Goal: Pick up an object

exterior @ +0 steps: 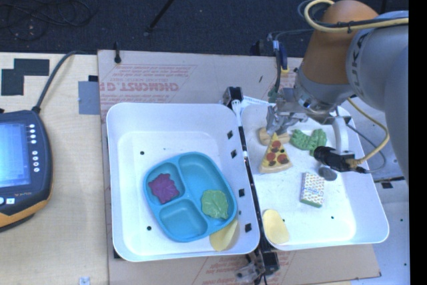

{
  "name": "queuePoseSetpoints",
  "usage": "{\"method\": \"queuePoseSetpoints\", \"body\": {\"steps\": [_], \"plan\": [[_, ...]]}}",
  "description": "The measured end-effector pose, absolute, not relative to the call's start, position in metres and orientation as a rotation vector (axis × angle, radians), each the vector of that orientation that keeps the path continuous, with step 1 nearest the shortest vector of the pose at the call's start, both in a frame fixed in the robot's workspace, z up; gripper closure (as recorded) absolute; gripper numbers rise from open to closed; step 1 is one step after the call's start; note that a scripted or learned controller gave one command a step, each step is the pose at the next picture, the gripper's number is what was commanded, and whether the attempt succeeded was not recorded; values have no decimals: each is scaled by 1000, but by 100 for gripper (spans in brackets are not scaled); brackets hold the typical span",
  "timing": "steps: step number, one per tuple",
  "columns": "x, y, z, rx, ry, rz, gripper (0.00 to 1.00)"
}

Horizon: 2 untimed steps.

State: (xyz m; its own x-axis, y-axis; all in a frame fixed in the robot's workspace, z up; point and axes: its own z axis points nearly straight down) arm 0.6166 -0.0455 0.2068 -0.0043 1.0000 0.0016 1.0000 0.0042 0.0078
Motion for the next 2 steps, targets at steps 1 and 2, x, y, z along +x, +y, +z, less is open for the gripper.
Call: {"method": "queuePoseSetpoints", "body": {"steps": [1, 2], "plan": [[643, -89, 119, 2228, 2221, -9, 100], [643, -87, 124, 2223, 2223, -4, 0]]}}
